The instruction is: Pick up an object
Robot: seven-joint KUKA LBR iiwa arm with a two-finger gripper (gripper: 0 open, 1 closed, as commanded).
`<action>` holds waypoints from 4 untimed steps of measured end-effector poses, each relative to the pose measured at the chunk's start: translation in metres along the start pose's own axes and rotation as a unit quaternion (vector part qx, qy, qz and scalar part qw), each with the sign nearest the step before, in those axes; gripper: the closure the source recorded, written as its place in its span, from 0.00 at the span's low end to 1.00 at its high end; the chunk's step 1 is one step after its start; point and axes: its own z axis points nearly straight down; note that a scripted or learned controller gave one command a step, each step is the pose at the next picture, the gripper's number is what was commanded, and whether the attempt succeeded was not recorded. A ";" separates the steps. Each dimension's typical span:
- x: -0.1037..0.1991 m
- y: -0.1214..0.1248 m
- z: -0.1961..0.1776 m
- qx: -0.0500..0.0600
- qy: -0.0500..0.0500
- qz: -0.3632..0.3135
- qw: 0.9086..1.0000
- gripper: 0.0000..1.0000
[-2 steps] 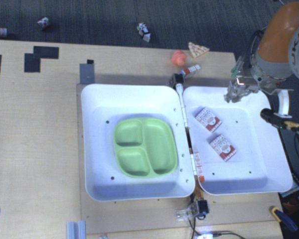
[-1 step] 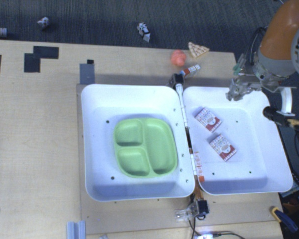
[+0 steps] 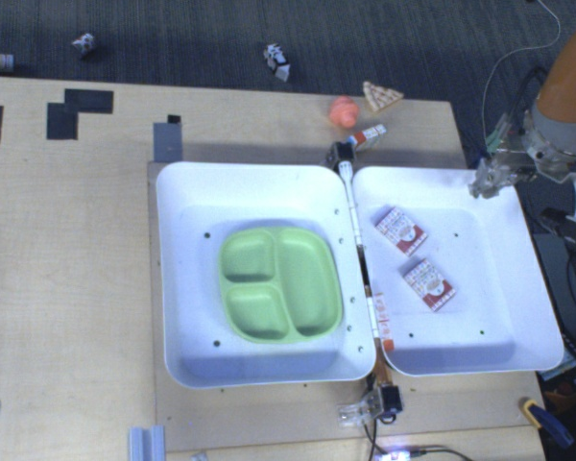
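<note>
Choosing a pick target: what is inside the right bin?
The right bin holds two small red-and-white packets: one nearer the far side, another nearer its middle, lying apart. The gripper is at its far right corner. What lies beneath the packets is hidden.

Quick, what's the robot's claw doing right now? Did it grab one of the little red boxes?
Gripper: over the right bin's upper right corner; open or closed cannot be told. Both red boxes, and, lie in that bin, apart from it.

The two white bins (image 3: 269, 185) look like smooth, shiny plastic. The green tray (image 3: 280, 283) looks like smooth matt plastic. The bench (image 3: 67, 257) is pale wood. The two small packets (image 3: 400, 230) look like printed paper.
</note>
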 end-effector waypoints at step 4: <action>0.206 0.005 -0.048 0.000 0.003 -0.003 1.000 1.00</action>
